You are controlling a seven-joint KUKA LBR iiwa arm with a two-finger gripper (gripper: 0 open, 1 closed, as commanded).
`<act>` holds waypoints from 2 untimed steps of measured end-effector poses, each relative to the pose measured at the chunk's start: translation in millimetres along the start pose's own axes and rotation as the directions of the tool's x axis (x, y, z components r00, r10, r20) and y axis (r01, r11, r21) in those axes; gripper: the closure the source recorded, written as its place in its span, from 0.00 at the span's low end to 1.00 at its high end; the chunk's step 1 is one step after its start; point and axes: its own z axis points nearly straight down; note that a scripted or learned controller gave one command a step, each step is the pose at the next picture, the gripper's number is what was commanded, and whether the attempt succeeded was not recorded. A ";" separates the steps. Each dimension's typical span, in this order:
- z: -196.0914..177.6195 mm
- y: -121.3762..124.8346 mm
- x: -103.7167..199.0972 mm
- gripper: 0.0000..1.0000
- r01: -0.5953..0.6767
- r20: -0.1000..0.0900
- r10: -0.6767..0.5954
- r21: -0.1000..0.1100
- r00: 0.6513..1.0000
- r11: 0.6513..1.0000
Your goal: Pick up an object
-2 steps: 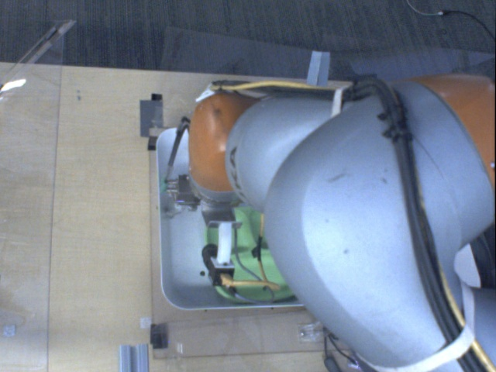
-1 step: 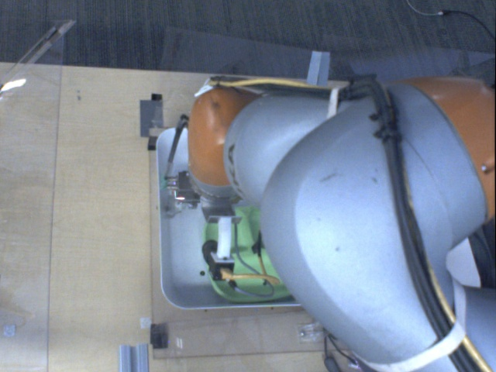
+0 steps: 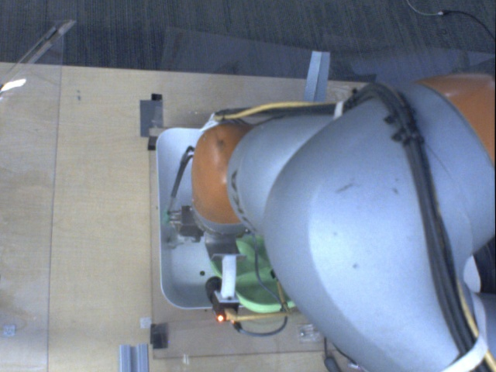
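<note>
Most of the right side is covered by the big grey arm (image 3: 349, 208), and part of it is cut off by the picture's edge. An orange band (image 3: 217, 169) is seen above the wrist. The pale wooden tabletop (image 3: 77, 208) is seen on the left. One white bin (image 3: 174, 157) is seen on it. Only the bin's left part is uncovered, and the rest is hidden under the arm. One light green thing (image 3: 254, 289) is seen lying in the near part of the bin. It is partly hidden, so its shape cannot be made out. The gripper (image 3: 208, 237) is held low over the bin, just beside the light green thing. It is mostly hidden by the wrist, so it cannot be told whether it is open or closed, or whether anything is held.
</note>
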 end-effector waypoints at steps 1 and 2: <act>2.4 56.6 -0.5 0.00 0.004 0.004 -0.004 0.002 1.000 1.000; 0.7 20.9 0.0 0.00 0.001 0.001 -0.001 -0.004 1.000 1.000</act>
